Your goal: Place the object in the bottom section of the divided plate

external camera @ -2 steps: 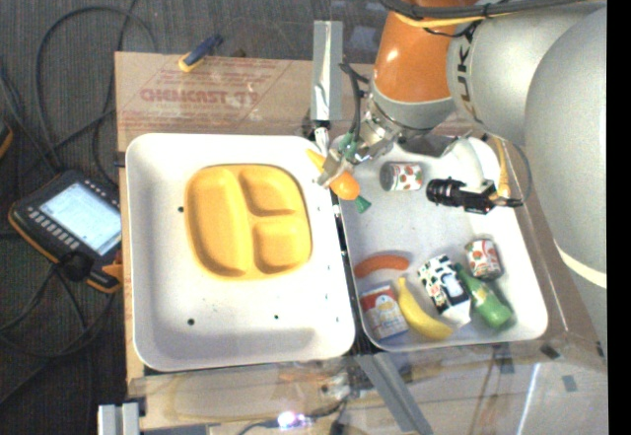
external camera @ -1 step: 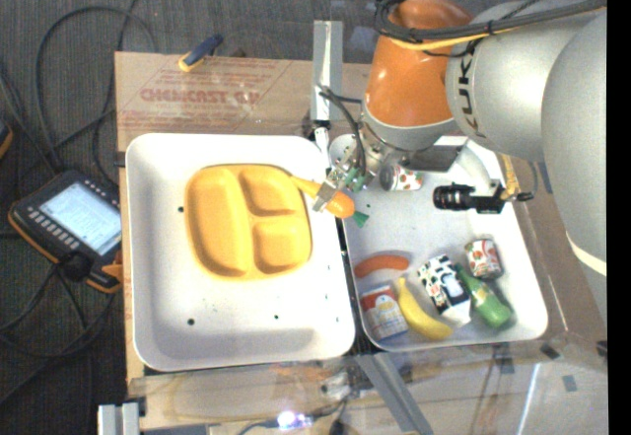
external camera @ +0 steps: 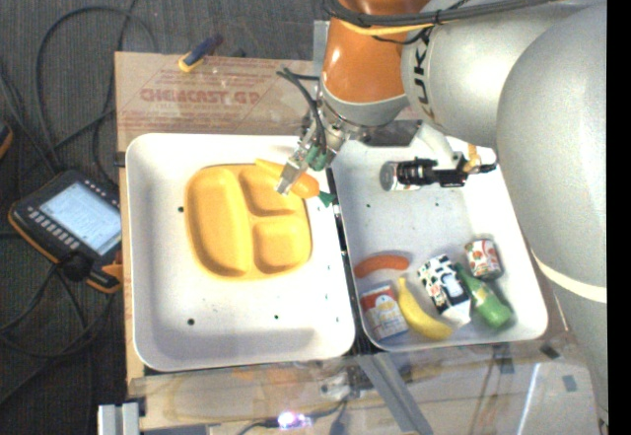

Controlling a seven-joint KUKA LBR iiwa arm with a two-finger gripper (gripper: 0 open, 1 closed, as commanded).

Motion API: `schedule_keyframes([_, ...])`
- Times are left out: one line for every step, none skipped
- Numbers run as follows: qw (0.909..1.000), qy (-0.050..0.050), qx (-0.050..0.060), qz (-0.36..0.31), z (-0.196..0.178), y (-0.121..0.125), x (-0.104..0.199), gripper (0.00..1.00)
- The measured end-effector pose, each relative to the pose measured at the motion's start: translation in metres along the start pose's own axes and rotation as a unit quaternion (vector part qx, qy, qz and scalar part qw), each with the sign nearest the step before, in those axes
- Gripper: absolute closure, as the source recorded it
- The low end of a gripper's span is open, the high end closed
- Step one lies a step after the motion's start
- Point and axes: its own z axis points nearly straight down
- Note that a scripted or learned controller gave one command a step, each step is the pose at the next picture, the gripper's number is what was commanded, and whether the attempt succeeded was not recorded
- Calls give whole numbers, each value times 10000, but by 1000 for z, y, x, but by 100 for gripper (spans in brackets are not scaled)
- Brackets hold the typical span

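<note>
Camera view, plate: yellow divided plastic plate (external camera: 246, 221) lying in the left white bin (external camera: 158, 325).
Gripper: two-finger gripper (external camera: 294, 177) over the plate's upper right corner, jaws closed on a small orange object (external camera: 306, 183).
Right bin (external camera: 527, 310): banana (external camera: 422, 315), cans, green item, black-and-white carton.
</note>
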Motion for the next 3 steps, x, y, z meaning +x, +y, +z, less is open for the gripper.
schedule_keyframes([9995, 16, 4, 315, 50, -4, 45, 100])
schedule_keyframes([10000, 9, 8, -45, 38, 9, 103, 100])
schedule_keyframes([9982, -6, 9, -604, 65, 31, 75, 100])
